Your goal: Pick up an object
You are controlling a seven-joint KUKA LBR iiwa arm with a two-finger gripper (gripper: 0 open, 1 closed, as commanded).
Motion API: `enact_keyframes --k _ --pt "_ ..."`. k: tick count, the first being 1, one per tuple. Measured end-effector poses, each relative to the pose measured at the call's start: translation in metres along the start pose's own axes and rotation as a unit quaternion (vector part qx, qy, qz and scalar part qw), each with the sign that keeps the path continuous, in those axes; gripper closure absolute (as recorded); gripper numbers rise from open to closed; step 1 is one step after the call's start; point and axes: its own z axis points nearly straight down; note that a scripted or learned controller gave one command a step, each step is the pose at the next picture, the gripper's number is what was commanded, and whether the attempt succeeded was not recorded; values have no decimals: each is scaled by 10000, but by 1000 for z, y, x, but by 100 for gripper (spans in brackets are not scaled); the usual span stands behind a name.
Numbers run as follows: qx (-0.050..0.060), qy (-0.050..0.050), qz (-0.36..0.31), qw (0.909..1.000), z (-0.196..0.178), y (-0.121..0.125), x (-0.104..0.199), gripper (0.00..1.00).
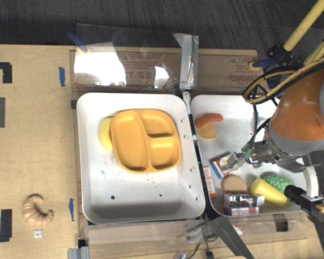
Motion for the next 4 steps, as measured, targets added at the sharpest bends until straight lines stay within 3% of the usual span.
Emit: enact_keyframes --k 1,2,3,4 --pt "-56 -19 266 9996 86 33 -39 0" --pt "-91 -20 356 9993 91 76 -59 0" --pt "-123 -23 909 9958 89 63 -113 0" --pt "-120 -56 -688 9975 89 108 -68 0"
